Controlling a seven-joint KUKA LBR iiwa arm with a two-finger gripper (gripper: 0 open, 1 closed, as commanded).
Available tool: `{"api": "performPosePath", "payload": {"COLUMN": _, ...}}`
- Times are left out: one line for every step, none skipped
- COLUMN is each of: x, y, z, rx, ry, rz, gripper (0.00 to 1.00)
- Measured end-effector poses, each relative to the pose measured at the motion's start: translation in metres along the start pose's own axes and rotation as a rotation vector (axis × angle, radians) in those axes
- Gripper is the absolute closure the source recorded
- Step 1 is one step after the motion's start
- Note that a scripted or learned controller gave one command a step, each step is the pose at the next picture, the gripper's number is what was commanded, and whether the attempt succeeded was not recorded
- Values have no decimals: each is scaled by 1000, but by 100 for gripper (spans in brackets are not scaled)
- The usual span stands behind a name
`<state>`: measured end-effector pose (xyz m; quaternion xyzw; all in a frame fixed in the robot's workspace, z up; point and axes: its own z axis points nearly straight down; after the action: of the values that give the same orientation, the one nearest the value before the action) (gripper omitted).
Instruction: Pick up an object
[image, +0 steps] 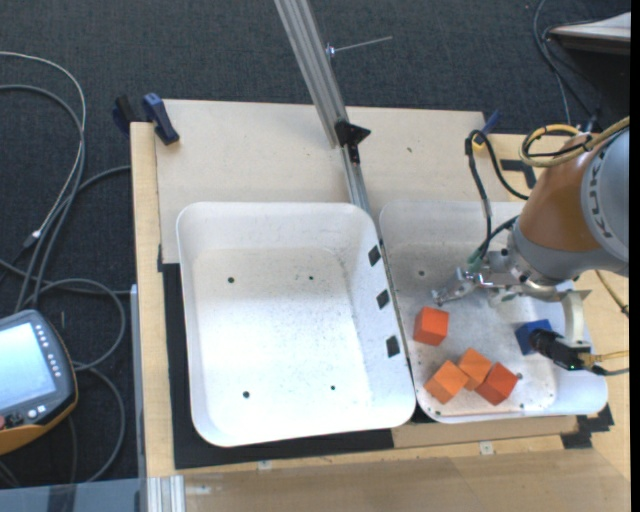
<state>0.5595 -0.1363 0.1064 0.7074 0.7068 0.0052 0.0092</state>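
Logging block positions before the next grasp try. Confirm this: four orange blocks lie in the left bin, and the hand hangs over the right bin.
One thing is wrong: the bin. The camera view shows the four orange blocks lying in the right bin, not the left bin: one sits alone, three cluster near the front edge. The rest stands: the hand hangs over the right bin.

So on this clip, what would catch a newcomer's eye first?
Probably the orange blocks in the right bin: one block alone near the divider, three clustered by the near rim. Next, the grey-and-orange arm reaching in from the right, its gripper low over that bin, above the lone block.
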Motion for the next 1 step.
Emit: {"api": "performPosePath", "payload": {"x": 56, "y": -30, "z": 6, "rx": 25, "ry": 10, "rz": -5, "gripper": 0}}
